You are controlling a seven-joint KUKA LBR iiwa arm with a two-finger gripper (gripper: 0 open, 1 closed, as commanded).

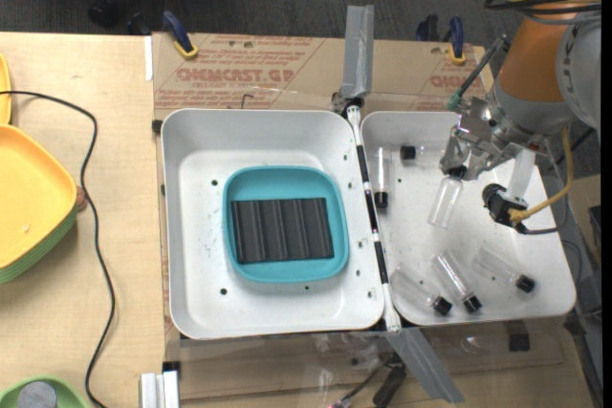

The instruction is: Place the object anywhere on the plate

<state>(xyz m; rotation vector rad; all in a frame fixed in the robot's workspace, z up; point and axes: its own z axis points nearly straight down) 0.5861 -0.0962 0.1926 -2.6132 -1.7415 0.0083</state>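
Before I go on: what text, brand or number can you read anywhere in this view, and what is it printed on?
"CHEMCAST GP" in red, on the brown paper-covered sheet behind the left bin.
Partial red letters of the same kind, on that sheet's right end by the arm; cut off, not readable.
Smaller red lines around both; too blurred to read.
None readable on the teal plate or the vials.

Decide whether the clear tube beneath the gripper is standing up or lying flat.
Cannot tell: the clear tube hangs below the gripper, too transparent to judge.

A black cable [91,234] trailed over the wooden bench [115,320]; yellow dishes [29,205] sat stacked left. Blue clamps [179,32] pinned cardboard [249,72] behind.
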